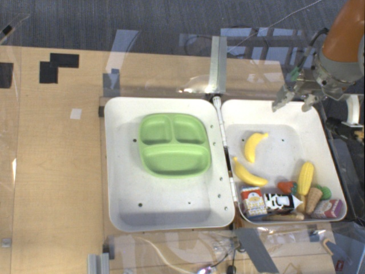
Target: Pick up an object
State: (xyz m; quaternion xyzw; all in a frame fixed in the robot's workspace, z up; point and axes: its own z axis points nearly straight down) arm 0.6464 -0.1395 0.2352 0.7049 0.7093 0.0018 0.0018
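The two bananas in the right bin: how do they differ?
The upper banana stands nearly upright in the view, curving toward the bin's top; the lower banana lies slanted toward the bottom right. The upper one sits alone on bare floor of the right bin; the lower one's end nears the carton. Both are yellow, curved and apart from each other.

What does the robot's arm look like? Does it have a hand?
The arm is grey with a big rounded orange band above the wrist. Instead of a hand it has a small grey metal pincer with two thin fingers. Thin dark cables run beside the wrist.
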